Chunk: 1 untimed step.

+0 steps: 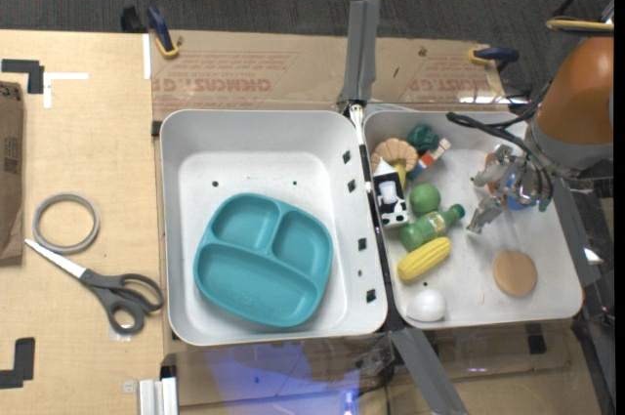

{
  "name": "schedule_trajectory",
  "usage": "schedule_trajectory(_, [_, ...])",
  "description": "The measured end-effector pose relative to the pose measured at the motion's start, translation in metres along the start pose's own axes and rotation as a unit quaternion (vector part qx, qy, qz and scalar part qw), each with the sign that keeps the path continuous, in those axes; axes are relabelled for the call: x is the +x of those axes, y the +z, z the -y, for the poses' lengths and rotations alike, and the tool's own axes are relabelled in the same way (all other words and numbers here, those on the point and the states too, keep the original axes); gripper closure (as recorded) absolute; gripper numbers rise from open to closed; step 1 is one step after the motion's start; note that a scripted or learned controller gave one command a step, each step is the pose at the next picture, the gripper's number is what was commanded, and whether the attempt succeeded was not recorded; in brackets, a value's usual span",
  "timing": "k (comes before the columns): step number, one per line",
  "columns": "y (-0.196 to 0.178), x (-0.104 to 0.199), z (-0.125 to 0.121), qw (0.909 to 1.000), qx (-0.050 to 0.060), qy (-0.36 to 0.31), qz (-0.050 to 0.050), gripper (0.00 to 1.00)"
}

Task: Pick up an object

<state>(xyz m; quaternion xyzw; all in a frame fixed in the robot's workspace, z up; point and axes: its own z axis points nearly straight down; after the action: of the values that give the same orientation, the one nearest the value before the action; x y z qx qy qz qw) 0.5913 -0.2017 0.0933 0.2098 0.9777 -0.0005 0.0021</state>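
Observation:
My gripper [485, 202] hangs over the right bin [547, 306], near its right middle, with nothing visible between the fingers. A tan round cookie [515, 273] lies just below it on the bin floor. To its left lies a cluster: a green bottle [431, 227], a green ball [424, 198], a yellow corn cob [425, 259], a white egg [426, 306], a black-and-white carton [391, 196], a beige mushroom-like piece [395, 150] and a dark green toy [423, 137].
The left bin [186, 149] holds a teal divided plate [264, 259]. A metal divider bar [361, 52] runs between the bins at the back. On the wooden bench to the left lie scissors [103, 286] and a tape roll [65, 222].

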Motion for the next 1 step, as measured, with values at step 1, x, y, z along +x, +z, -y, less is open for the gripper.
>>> schedule_trajectory(1, [0.001, 0.0103, -0.045, 0.9989, 0.0, -0.047, -0.001, 0.0])
